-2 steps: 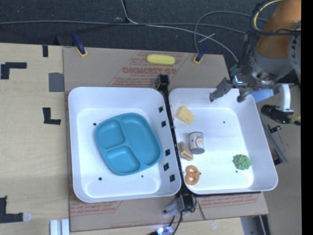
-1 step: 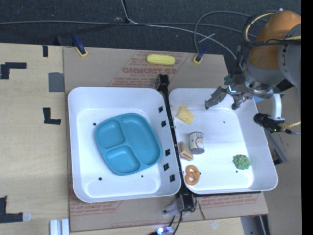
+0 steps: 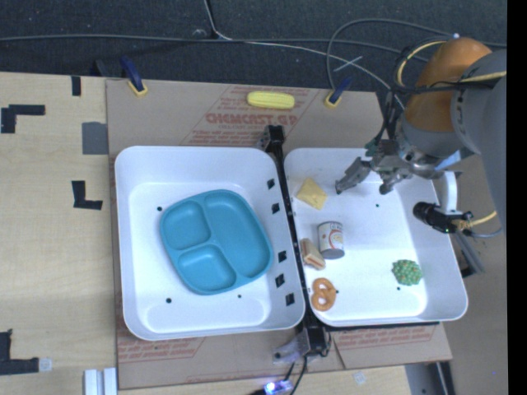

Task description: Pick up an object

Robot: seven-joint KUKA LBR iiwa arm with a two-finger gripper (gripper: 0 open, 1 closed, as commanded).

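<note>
The desk (image 3: 49, 245) carries a brown cardboard sheet (image 3: 230, 113) with two shallow white bins on it. The left bin (image 3: 140, 303) holds a blue divided plate (image 3: 216, 239) with three compartments. The right bin (image 3: 445, 303) holds the small things, all lying apart from the arm. The grey arm (image 3: 461, 89) reaches in from the right over that bin's far end. Its pincer (image 3: 363, 178) hangs spread wide, with two dark fingers splayed and nothing between them.

In the right bin, a pale yellow cheese wedge (image 3: 311, 193) lies near the left wall, just left of the pincer. Below it, a small can (image 3: 330, 239) with a white and red label lies on its side. A tan bread piece (image 3: 312, 254) sits touching the can's left. A green broccoli floret (image 3: 406, 271) rests towards the right wall. A brown pretzel (image 3: 323, 294) lies near the front left corner.

A yellow corn cob (image 3: 270, 99) lies on the cardboard beyond the bins.
</note>
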